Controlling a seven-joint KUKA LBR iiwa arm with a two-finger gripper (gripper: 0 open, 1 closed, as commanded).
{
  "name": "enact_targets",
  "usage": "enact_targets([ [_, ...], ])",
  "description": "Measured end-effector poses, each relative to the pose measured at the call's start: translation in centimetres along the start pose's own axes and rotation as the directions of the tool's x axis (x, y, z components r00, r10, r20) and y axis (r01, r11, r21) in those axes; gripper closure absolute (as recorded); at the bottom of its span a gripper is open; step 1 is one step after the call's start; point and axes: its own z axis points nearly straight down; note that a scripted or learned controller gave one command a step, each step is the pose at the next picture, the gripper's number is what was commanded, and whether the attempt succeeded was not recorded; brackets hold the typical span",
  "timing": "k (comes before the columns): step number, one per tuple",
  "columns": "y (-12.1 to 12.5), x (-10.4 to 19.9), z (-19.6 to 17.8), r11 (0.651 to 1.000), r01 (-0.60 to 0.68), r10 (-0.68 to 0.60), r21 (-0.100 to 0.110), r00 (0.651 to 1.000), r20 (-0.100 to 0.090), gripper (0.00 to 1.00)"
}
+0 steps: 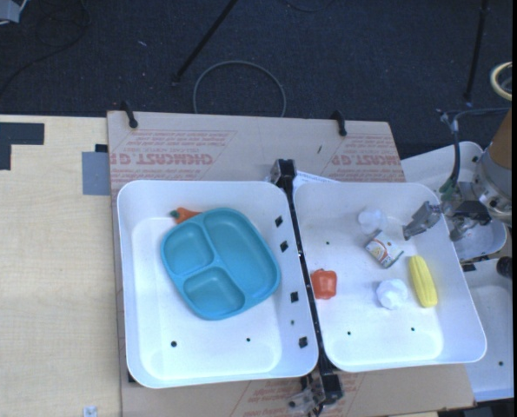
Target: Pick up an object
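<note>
At right bin's far edge | gripper (pixel 440 218) fingers apart, holding nothing | corn (pixel 422 280) nearest (untouched) | pick not yet begun

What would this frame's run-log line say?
gripper: open, holding nothing, over right bin's right edge | nearest: small can, yellow corn | left bin: blue divided plate

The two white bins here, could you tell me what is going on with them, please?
The gripper hangs over the right bin's upper right part with nothing between its fingers. Below it lie a small jar, a yellow corn cob, a white lump and a red pepper. The left bin holds a blue divided plate.
</note>
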Motion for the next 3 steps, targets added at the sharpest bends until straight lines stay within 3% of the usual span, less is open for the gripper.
enact_targets([
  [1,0.3,0.0,-0.6,1.000,0.002,-0.002,-0.012,1.000,0.003,0.00],
  [3,0.6,1.6,10.2,1.000,0.005,-0.005,-0.005,1.000,0.000,0.00],
])
